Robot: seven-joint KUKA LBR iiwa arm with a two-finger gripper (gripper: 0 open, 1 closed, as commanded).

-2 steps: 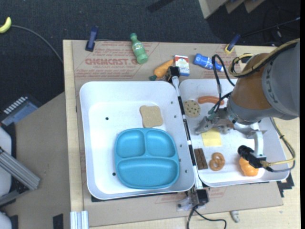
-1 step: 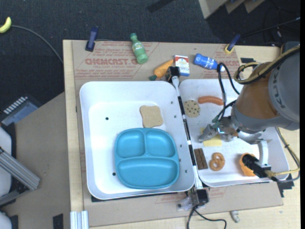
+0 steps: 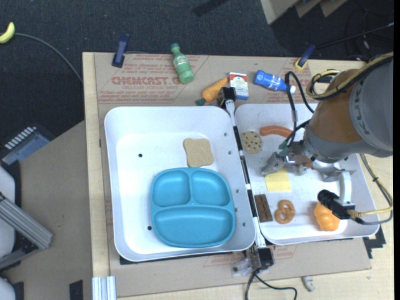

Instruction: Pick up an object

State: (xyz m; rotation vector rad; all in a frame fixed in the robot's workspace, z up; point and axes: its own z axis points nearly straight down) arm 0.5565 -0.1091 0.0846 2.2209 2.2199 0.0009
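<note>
The right bin (image 3: 369, 230) holds several toy foods. There is a round brown cookie (image 3: 252, 141), a red sausage (image 3: 275, 130), a yellow cheese square (image 3: 278, 181), a dark chocolate bar (image 3: 263, 207), a pretzel (image 3: 285, 211) and an orange fruit (image 3: 326, 219). My gripper (image 3: 282, 162) hangs low over this bin, just above the far edge of the cheese square and right of the cookie. I see nothing held in it. The grey and orange arm (image 3: 344, 120) covers the right half of the bin.
In the left bin (image 3: 125, 161) lie a blue divided plate (image 3: 192, 206) and a tan bread slice (image 3: 199, 152). Beyond the bins on the board are a green bottle (image 3: 182, 64), a carrot (image 3: 215, 90), a small carton (image 3: 238, 85) and a blue bottle (image 3: 272, 80).
</note>
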